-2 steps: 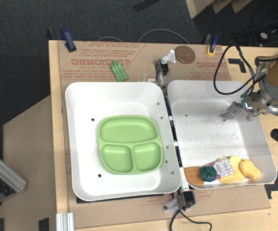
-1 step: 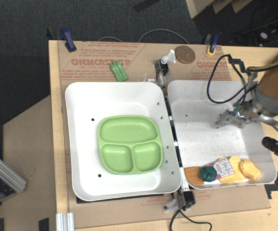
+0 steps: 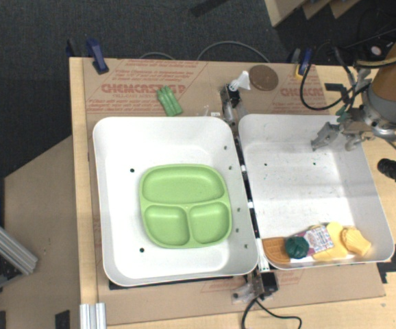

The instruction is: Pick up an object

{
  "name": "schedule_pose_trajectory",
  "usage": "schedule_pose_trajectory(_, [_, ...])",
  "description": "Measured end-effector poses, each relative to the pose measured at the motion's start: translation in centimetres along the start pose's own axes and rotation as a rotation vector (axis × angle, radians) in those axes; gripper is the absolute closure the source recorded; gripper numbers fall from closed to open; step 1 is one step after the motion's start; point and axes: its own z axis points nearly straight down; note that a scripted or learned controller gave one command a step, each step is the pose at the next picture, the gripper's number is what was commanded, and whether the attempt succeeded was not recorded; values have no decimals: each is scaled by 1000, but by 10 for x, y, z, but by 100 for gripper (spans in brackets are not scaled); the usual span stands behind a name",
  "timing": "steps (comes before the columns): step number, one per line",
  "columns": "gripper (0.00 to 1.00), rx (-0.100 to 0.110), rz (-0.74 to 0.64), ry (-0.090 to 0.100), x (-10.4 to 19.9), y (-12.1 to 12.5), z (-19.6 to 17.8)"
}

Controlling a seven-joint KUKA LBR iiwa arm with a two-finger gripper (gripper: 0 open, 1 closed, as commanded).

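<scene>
Gripper (image 3: 327,137) hangs over right bin (image 3: 287,184), can't tell its grip; toys (image 3: 321,242) piled in near corner.

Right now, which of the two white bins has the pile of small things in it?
The right bin, the one under the gripper: small objects crowd its near corner. The left bin holds a green divided tray instead.

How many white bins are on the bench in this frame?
2. The left bin holds a green divided plate. The right bin has a small pile of objects along its near edge.
</scene>
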Motion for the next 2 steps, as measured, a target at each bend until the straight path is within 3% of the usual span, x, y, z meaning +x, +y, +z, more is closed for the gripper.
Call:
schedule_pose_trajectory(1, [0,11,0,10,3,-3,41])
schedule_pose_trajectory(2, [0,31,2,20,5,26,42])
